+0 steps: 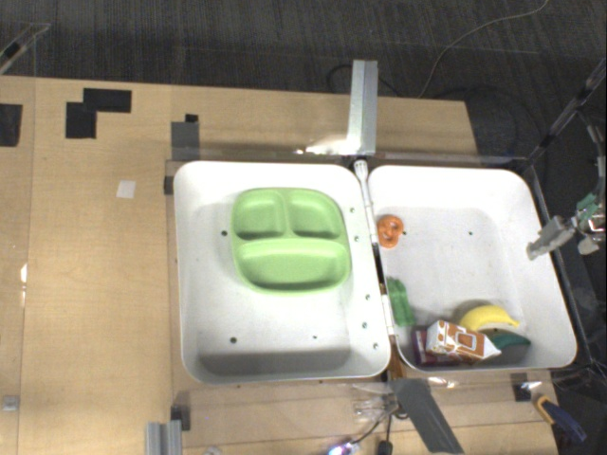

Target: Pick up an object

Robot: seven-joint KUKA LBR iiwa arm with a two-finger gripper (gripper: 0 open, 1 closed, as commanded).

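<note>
Two shallow white bins sit side by side on a wooden bench, seen from above at a slant. The left bin (204, 254) holds a light green divided plate (289, 237), lying flat near its middle with three compartments facing up.

The right bin (474, 183) holds the loose objects. A small orange item (390, 228), perhaps a toy fruit, rests against the left wall, beside the divider between the bins. Lower down that same wall lies a narrow green piece (399, 302). In the near right corner, a yellow banana (489, 318), a brown and white carton (457, 341) and a dark teal object (513, 343) crowd together, touching, as if they have slid into the corner.

The gripper (558, 236) hangs at the right bin's right rim, well apart from every object and holding nothing. It is small and blurred here, so whether it is spread or pressed together cannot be told.

The orange item looks the easiest target since it stands alone, though the wall beside it leaves little room on one side. The clustered corner pieces would likely be harder to separate.
</note>
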